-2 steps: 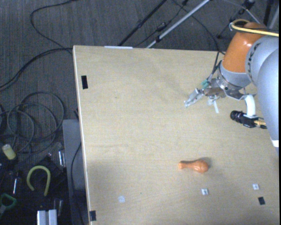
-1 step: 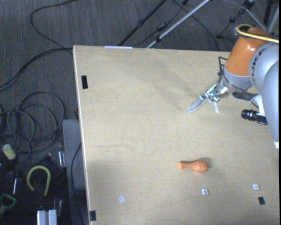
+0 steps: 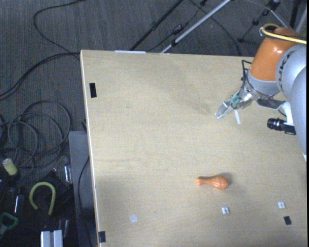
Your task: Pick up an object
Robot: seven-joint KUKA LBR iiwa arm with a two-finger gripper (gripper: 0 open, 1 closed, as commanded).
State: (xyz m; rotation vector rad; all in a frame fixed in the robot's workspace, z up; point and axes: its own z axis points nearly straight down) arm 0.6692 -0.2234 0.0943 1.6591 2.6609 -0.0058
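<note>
Overhead cam, bench w/ tan board (image 3: 144, 138): the grey arm (image 3: 293, 81) w/ orange band (image 3: 272, 55) is reaching in from the right, and its gripper (image 3: 228, 115) is hovering over the board's upper-right area. Its 2 fingers (image 3: 220, 112) are standing apart w/ nothing btwn them.

The task's thing, a small orange object (image 3: 214, 182), pear-shaped w/ a narrow neck pointing left, is lying flat on the board, lower centre-right. It is sitting well apart from the gripper, nearer the cam, touching nothing else.

A few small tags are dotting the board: a black one (image 3: 92, 90) by the left edge and a white one (image 3: 225, 210) just below the orange object.

Hard to make out: the arm is running off the right side, so its upper links are cut off. The gripper's body is blurring into the wrist. On the dark floor left of the bench, looped cables (image 3: 31, 133) and a green U-shaped item (image 3: 43, 193) are lying in shadow; details unclear. Stand legs (image 3: 211, 12) are crossing the top of the frame.
</note>
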